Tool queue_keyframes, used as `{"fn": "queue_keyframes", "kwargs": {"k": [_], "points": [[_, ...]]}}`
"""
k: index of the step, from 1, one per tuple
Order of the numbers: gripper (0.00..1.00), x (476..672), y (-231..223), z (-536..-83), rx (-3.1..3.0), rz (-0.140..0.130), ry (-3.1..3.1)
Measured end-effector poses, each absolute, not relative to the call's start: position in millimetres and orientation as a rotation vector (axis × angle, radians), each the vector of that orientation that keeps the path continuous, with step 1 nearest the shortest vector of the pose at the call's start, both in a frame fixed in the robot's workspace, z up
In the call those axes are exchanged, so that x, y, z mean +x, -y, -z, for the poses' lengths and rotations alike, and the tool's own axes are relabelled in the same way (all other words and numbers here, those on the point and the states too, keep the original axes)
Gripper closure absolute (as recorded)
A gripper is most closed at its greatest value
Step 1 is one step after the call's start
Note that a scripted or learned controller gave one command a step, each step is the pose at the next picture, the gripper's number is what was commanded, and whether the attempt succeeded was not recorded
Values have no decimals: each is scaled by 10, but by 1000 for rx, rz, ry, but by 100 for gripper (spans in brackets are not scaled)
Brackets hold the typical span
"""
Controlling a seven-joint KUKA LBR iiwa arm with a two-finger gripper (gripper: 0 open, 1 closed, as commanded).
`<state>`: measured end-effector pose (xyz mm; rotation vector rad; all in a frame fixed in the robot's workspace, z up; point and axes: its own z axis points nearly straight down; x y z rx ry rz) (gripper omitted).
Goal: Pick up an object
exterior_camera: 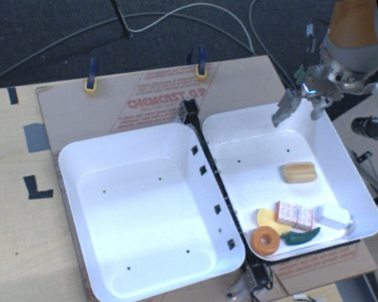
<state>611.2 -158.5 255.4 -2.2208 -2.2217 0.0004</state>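
Gripper [301,109] hangs over the far right corner of the right bin [256,122], at the end of the grey arm [351,24] with its orange band that comes in from the right side. Its two fingers are spread apart, one finger [283,110] pointing down to the left and the other one more to the right, and there is nothing between them. It is well apart from all the objects.

The objects lie together in the near part of the right bin. A tan bread roll [299,173] lies alone, closer to the middle of the bin floor. Nearer to the front edge there is a small group: an orange doughnut [265,240] in the near left corner, a yellow piece [270,218] just behind it, a red and white box [296,215] touching the yellow piece on its right, a green pepper [301,237] in front of the box, and a white flat piece [334,218] at the right end of the group. What the yellow piece and the white piece are exactly, I cannot tell.

The left bin [75,159] stands beside the right one, joined along a black strip with clips [212,179]. Both bins rest on a sheet of brown cardboard [158,98], held by two clamps at its far edge.
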Motion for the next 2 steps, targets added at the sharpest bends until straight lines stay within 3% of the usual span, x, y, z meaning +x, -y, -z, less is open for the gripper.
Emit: {"fn": "queue_keyframes", "kwargs": {"k": [1, 2], "points": [[0, 5733, 1282, -2288, -2218, -2, 2221], [0, 6450, 1462, -1908, -2218, -5, 2220]]}}
